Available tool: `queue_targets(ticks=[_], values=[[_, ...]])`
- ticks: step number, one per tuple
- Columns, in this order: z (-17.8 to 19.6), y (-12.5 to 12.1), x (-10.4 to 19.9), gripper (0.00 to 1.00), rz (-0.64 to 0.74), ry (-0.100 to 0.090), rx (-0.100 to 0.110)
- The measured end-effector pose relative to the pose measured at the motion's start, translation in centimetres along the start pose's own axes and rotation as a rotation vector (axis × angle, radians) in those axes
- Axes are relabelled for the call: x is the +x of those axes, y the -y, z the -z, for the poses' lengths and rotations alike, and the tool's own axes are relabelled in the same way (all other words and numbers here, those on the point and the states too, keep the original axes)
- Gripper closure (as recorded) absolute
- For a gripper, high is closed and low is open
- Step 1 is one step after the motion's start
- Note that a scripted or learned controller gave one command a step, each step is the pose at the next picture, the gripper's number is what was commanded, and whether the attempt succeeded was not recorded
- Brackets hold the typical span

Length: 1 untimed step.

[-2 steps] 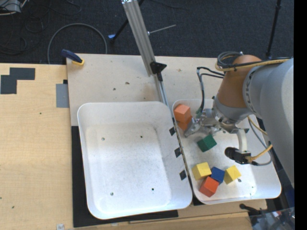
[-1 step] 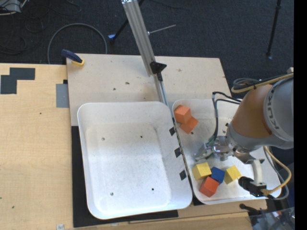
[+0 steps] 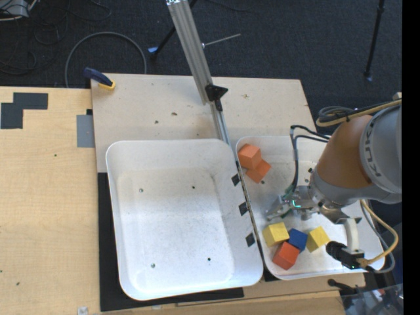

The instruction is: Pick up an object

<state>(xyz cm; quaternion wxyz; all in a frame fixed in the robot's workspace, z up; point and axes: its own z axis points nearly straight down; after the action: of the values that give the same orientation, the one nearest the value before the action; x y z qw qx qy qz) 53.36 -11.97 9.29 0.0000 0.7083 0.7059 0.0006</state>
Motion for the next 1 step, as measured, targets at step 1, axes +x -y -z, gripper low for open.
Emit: queue_targets(ticks=[1], values=[[-0.19,-7.86,-1.78,0.0,0.006,0.003,-0.003]])
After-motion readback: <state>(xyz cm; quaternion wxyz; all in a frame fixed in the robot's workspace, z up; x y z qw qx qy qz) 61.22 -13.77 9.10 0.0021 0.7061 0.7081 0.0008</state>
